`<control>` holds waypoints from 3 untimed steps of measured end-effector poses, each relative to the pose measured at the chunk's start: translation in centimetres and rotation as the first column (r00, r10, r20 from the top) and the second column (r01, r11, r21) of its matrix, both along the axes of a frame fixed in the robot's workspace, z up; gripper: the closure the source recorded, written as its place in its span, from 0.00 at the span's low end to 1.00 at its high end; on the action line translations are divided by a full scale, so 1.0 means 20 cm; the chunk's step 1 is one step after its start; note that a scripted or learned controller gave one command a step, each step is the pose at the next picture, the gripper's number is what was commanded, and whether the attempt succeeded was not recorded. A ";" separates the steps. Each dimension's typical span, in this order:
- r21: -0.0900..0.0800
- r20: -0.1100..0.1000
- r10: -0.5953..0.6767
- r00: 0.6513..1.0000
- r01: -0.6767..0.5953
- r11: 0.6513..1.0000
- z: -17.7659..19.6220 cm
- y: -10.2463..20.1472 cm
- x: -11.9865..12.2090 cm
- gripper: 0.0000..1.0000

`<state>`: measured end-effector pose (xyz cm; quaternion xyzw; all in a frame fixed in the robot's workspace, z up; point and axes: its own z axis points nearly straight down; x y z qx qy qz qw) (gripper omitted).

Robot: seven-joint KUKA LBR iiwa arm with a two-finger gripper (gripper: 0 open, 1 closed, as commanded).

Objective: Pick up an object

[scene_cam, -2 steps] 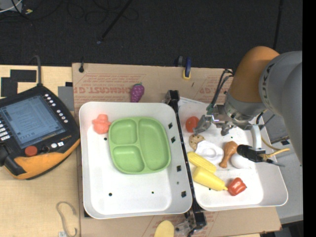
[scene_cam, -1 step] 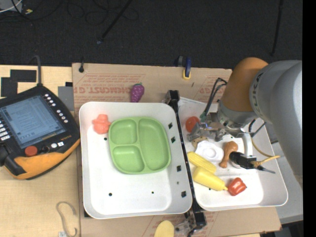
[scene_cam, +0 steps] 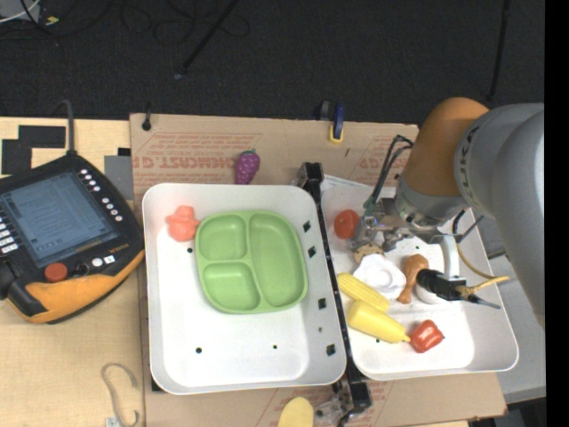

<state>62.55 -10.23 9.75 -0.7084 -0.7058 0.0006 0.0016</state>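
My gripper (scene_cam: 377, 237) hangs low over the back left part of the right bin (scene_cam: 484, 350), coming down from the grey arm with its orange band. Just left of it lies a red tomato (scene_cam: 345, 224). Directly in front of it sits a white object (scene_cam: 382, 274), with a brown drumstick (scene_cam: 413, 274) to that object's right. Nearer the front lie a corn cob (scene_cam: 363, 289), a yellow piece (scene_cam: 378, 324) and a red pepper (scene_cam: 427, 335). I see nothing held in the gripper.
The left bin (scene_cam: 231, 345) holds a green divided plate (scene_cam: 251, 261) and a pink toy (scene_cam: 181, 224) at its back left. A purple item (scene_cam: 247, 165) lies on the cardboard behind the bins. A teach pendant (scene_cam: 62, 229) rests at far left, and a yellow object (scene_cam: 297, 412) sits before the bins.
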 end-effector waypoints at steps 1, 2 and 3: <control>-0.001 0.005 -0.003 1.000 0.003 1.000 0.31 -0.01 -0.02 1.00; -0.001 0.006 0.003 1.000 -0.003 1.000 0.56 0.02 0.01 1.00; -0.001 0.003 0.003 1.000 -0.003 1.000 0.65 0.02 0.01 1.00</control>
